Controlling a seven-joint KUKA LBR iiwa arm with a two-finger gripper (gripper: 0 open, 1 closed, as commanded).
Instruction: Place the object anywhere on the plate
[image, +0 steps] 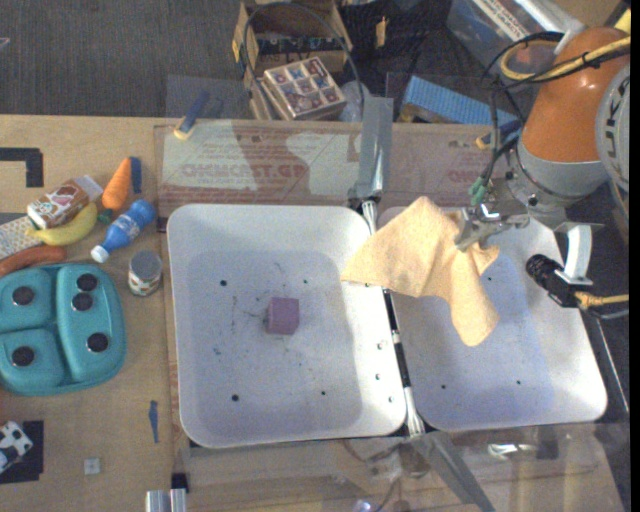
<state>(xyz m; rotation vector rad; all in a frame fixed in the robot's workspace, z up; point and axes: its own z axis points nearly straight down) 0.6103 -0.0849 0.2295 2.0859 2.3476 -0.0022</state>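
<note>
A yellow cloth (425, 262) hangs bunched over the upper left of the right bin (540, 385), and one corner reaches across the divider toward the left bin (200, 400). My gripper (476, 236) is at the cloth's upper right edge, shut on a pinched fold of it. The fabric drapes down and to the left from that fold. A small purple cube (282, 315) lies near the middle of the left bin, well away from the gripper. A teal divided plate (60, 325) rests on the bench left of both bins.
Left of the bins lie a banana (70, 228), a carrot (120, 183), a small blue bottle (125, 230) and a can (145, 272). Boxes and cables crowd the area behind the bins. A black cable connector (550, 275) hangs over the right bin's right side.
</note>
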